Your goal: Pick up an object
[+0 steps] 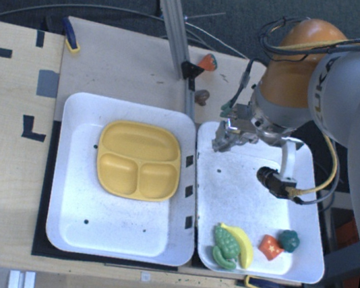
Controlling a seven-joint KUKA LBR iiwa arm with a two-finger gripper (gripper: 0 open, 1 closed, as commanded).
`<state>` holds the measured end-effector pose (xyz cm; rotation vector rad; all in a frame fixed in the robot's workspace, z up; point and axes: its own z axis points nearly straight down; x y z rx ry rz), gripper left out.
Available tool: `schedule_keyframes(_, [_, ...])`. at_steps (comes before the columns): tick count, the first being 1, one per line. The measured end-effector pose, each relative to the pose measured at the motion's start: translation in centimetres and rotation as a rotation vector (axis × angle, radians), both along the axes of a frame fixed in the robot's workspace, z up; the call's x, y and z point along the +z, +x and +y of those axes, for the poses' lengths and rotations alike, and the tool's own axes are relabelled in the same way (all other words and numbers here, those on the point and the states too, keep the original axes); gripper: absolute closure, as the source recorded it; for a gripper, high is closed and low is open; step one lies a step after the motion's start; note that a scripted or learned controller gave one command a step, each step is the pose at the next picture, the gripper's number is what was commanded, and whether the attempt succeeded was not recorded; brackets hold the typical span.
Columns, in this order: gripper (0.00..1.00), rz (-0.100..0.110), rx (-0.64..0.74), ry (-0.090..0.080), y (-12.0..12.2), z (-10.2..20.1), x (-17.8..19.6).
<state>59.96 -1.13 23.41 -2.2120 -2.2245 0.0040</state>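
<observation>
Toy objects lie in the right bin's (308, 195) near corner, well apart from the gripper. Left bin (68, 176): holds a yellow divided plate (139, 160). Arm (342, 71): enters from the right, wrist bent down over the right bin's far left corner. Gripper (223, 140): low over bare floor, nothing visibly held. Objects: banana (243, 245) touching green vegetable (224, 244); red piece (270, 247) beside dark green piece (289, 240).
</observation>
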Motion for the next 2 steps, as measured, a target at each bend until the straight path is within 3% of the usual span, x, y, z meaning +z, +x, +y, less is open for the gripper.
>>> schedule_keyframes(2, [1.0, 0.0, 0.001, 0.0, -6.9, 7.4, 0.0])
